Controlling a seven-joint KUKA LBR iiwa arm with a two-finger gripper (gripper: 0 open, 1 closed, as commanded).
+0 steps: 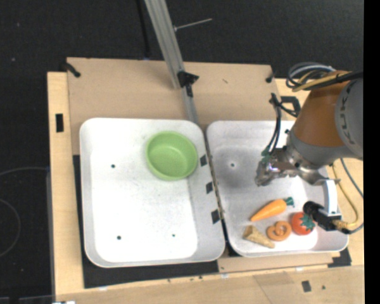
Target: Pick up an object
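Gripper point(265, 175) is positioned over the right bin point(240, 145), roughly mid-bin and toward its right half, with the grey arm and orange band behind it to the upper right. The spread of the claw cannot be judged from this angle (the fingertips read as a small dark and metallic cluster), so whether it is released or clenched is undetermined. Nothing is seen between the fingers.

Objects for picking lie in the lower right part of the right bin, below the gripper and apart from it: a carrot point(268, 209) lying at a slant, a tomato point(301, 224) to its lower right, an orange ring-shaped piece point(278, 231) just beside the tomato, and a tan piece point(258, 235) touching or nearly touching the ring.

The left bin point(114, 227) holds a green bowl point(171, 156), upright, near its upper right corner.
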